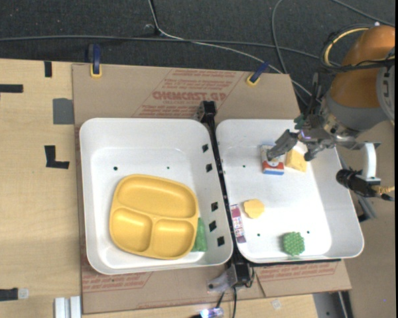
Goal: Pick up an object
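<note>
Left bin (93, 144): big yellow divided tray (152, 216), green item (200, 236) wedged at its right edge.

Right bin (331, 197): arm over upper part, gripper (293, 150) low, fingers spread, one finger (276, 148) over small red-white-blue box (272, 166), other finger beside pale yellow wedge (296, 160).

Nothing clamped between fingers. Looks like grasp not made, pick not done (target likely box or wedge, can't tell which).

Left to do: close, lift.

Smaller loose items: yellow round piece (253, 208), green knobbly ball (292, 243), small printed packet (237, 220) at bin's left wall.
</note>
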Action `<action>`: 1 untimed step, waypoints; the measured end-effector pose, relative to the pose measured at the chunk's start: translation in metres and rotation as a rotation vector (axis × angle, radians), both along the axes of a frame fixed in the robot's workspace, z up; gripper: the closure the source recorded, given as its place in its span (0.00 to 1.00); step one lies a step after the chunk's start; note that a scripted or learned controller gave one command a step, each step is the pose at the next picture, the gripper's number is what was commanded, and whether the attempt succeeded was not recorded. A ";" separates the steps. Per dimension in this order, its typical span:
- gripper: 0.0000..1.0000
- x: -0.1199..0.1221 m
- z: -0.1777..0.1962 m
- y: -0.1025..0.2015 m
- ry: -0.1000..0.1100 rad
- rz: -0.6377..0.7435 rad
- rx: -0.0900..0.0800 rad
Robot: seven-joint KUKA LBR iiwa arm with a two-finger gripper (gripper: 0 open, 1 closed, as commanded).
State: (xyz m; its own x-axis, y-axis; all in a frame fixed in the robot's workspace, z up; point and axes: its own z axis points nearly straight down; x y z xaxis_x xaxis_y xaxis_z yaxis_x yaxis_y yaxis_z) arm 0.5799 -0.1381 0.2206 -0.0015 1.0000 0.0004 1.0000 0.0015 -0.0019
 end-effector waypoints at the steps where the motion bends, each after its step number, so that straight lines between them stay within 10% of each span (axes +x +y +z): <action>1: 0.00 0.001 -0.064 -0.002 0.004 -0.001 -0.001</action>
